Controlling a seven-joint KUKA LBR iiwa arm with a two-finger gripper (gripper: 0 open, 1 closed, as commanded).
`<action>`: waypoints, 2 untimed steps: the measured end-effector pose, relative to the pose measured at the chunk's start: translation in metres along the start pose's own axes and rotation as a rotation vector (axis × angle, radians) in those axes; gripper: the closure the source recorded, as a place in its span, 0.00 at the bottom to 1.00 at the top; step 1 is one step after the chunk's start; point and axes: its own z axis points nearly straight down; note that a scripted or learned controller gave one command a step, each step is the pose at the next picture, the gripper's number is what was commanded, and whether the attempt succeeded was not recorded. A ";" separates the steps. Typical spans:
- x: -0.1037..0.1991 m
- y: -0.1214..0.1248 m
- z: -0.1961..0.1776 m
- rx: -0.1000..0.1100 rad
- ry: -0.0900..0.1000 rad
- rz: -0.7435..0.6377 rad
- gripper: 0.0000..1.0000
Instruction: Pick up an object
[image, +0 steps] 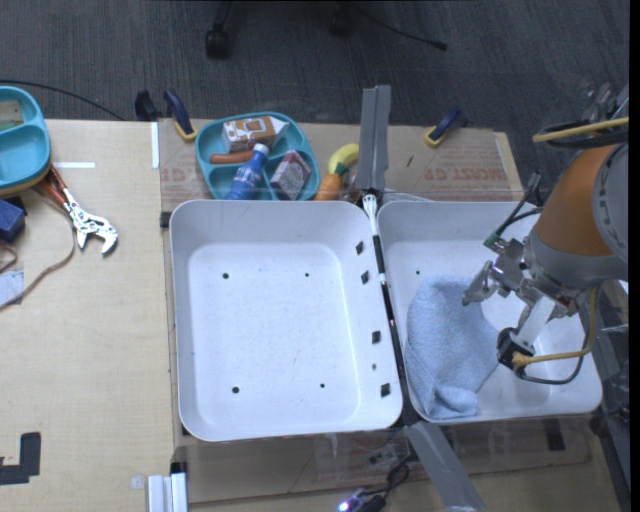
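Pale-blue cloth: crumpled in the right bin, filling that bin's left half from the middle down to the near wall, with a bunched lump at its near end.
Hand: over the right bin, at the cloth's far right edge; the cloth spreads away from it to the left and toward the near wall.
Contact: whether the hand touches the cloth cannot be told.
Hand state: apart or together cannot be told from this slant.
Arm: grey with an orange band, reaching in from the right above the right bin.
Left bin: white, shallow, just beside the right bin, their walls meeting along the middle.
Bench: pale wood; a brown cardboard sheet with red print lies behind the bins.
Teal tray: behind the left bin, holding a blue bottle and small packets.
Yellow banana-like thing: just right of that tray.
Wrench: well left of the bins, near a second teal tray at the edge.
Clamps: one at the bench's far edge on the left, one on the right.
Floor: dark grey carpet beyond the bench, with a chair caster.
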 end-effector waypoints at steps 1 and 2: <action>-0.001 0.000 -0.008 0.003 -0.002 -0.001 1.00; -0.055 0.008 -0.006 -0.002 0.001 -0.099 1.00</action>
